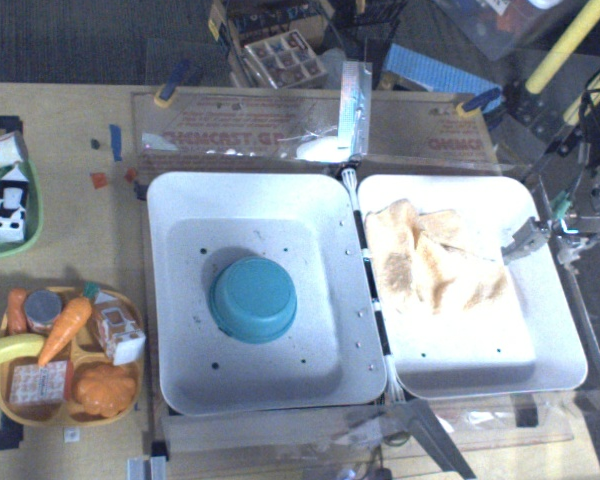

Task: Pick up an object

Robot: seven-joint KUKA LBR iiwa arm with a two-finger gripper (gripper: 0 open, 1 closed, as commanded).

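I judge this the approach step: nothing is lifted yet. The gripper (528,238) sits at the right bin's (480,363) right rim, next to the crumpled tan cloth (435,258); its grip I cannot tell. The blue bowl (254,299) lies upside down in the left bin (180,218). Next I need a descent onto the cloth.

- I see a teal-blue bowl (254,299) in the left white bin (180,218).
- In the right white bin (480,353) lies a cloth (432,256) — cream, mottled with tan-brown patches.
- The tabletop (70,128) reads pale wood-tan.
- On a yellow-orange plate (5,400): an orange carrot (64,330) and a yellow banana (10,349).
- A light green tray (28,230) holds a black-and-white patterned item (12,215).
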